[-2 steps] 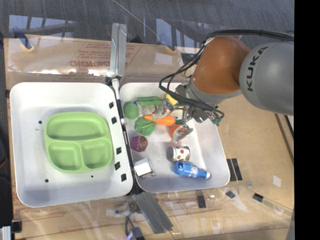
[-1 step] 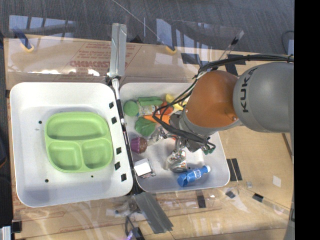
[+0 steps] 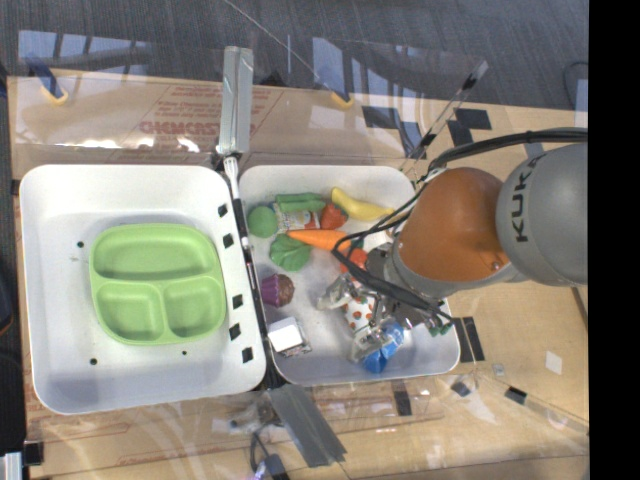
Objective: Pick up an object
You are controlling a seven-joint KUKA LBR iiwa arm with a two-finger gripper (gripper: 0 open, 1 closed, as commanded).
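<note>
The arm reached in from the right w/ its orange band over the right bin, end effector down low among the clutter near the bin's front-right. Whether it was released or clenched couldn't be told; the metal parts blurred into the items under it. Nothing was clearly grasped.

Candidate objs, all in the right bin: banana and carrot toward the back, green ball and a darker green item at back-left, purple item by the left wall, small white block at front-left, blue item at the front just below the end effector, and a red/white patterned piece touching or right beside it.

Doing the step well, as a judgement: pick one target, prob. the patterned piece or the blue item since they sat closest; centre over it, avoid catching two at once, close fully, then lift straight up and check sthg actually came w/ it. Crowding there risked a slip or nudge.

The left bin held a green tray w/ 3 compartments.

Writing: "KUK" read on the grey arm housing, the rest cut off. Faint reddish print on the clear sheet behind the bins was mirrored and not legible.
</note>
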